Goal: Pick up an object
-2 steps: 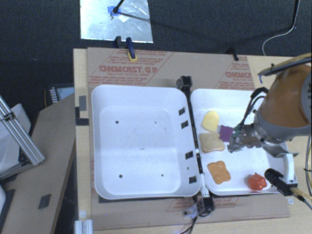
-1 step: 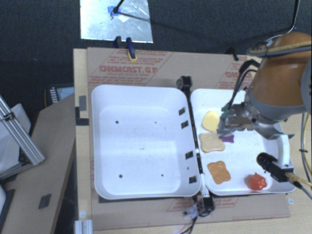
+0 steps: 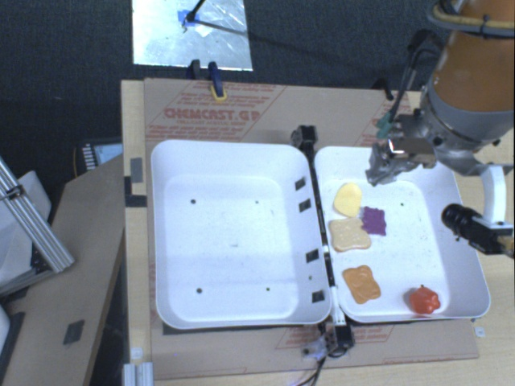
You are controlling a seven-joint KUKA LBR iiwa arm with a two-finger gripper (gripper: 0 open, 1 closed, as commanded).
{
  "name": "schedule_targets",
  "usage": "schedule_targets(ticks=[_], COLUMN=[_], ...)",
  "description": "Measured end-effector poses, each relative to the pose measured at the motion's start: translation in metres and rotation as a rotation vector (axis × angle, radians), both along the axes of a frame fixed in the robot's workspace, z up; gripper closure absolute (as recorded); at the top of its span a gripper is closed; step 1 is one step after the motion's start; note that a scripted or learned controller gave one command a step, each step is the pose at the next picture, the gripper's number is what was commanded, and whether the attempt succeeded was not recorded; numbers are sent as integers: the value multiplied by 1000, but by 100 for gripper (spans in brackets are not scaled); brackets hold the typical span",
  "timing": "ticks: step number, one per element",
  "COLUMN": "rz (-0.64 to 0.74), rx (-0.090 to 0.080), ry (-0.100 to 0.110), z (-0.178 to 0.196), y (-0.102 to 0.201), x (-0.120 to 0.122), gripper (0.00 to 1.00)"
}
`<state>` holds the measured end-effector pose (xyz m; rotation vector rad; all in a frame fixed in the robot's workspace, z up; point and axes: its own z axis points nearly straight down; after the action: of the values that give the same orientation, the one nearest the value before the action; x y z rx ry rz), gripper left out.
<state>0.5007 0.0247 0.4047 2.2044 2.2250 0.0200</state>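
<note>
1. The right bin [image 3: 463,240] held five small things in the lower right of the frame: a yellow piece [image 3: 348,199], a purple piece [image 3: 373,220], a pale toast-like slice [image 3: 349,236], an orange-brown slice [image 3: 361,284] and a red tomato-like piece [image 3: 424,299].
2. The gripper [image 3: 385,173] hung over the bin's upper part, just above and right of the yellow piece, apart from it; whether it was open or closed could not be told.
3. The left bin [image 3: 233,232] lay beside it on the tabletop [image 3: 257,111].
4. Judging by looks, these were light toy foods, probably smooth. The flat slices would be hard to pinch from above; the rounded yellow piece, taken across its narrow width, seemed the nearest fair grasp.
</note>
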Motion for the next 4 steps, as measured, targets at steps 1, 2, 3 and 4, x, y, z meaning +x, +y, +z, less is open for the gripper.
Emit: schedule_targets(ticks=[1,2,3,4], rz=[3,0,0,-3], rx=[1,2,1,-3], ry=[8,8,10,17], z=[45,106,132,67], y=[73,120,183,211], x=[0,-15,20,35], gripper=[100,100,100,100])
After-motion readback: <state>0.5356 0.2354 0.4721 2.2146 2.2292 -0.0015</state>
